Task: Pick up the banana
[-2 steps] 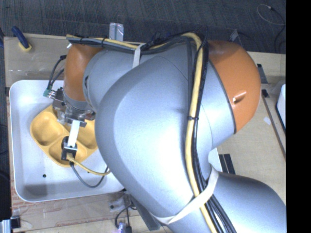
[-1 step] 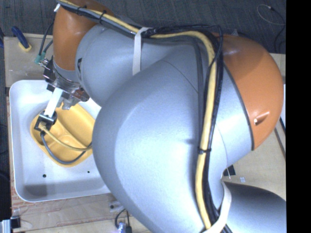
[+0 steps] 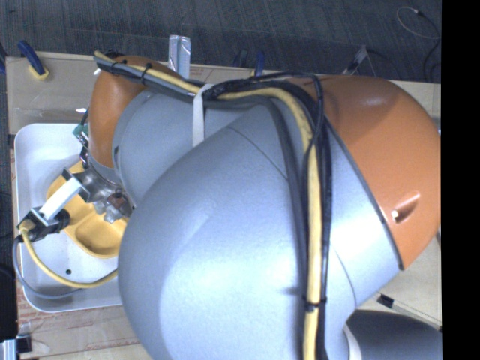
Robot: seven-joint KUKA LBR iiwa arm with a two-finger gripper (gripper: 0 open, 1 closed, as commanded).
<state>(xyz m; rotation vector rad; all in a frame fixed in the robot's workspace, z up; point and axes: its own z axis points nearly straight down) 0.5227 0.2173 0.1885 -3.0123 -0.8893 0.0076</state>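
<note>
Arm [image 3: 247,223] over left bin [image 3: 30,145], possibly banana [image 3: 94,235] beneath.

Painted metal, plastic and wood under the camera

The arm [image 3: 247,238] wore smooth grey paint with a soft satin sheen, its orange band [image 3: 390,156] equally smooth and faintly glossy. Rubbery black and yellow cables [image 3: 311,201] ran along it. The left bin [image 3: 30,156] looked like glossy white plastic, the bench [image 3: 60,88] like pale matt wood, the floor [image 3: 225,13] like dark rough carpet.
</note>
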